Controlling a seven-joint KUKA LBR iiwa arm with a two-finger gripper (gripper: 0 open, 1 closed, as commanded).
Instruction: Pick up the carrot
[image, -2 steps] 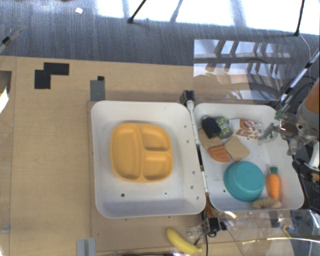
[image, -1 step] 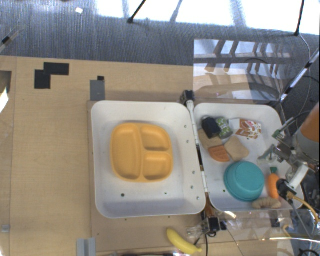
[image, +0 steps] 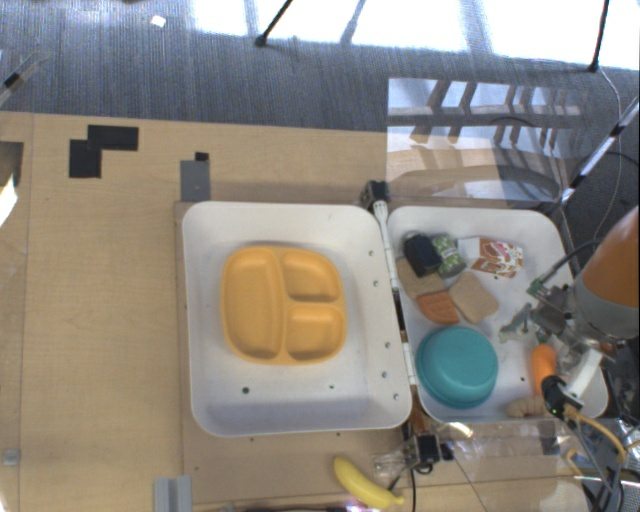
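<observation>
The carrot (image: 544, 366) is a short orange piece lying in the right bin (image: 520, 222), near its right front corner, just right of a teal bowl (image: 457, 365). My gripper (image: 537, 322) hangs over the bin's right side, directly behind the carrot and very close to it. The grey arm with its orange band (image: 612, 268) comes in from the right edge. The metal parts of the gripper are cluttered and small, and nothing clearly sits between them. The carrot's far end is partly covered by the gripper.
The right bin also holds a black object (image: 422, 253), a green item (image: 451, 256), a red-and-white packet (image: 497, 257), brown bread-like pieces (image: 472, 297) and a tan lump (image: 521, 407). A yellow divided plate (image: 283, 302) lies in the left bin (image: 220, 400). A banana (image: 365, 483) lies on the bench in front.
</observation>
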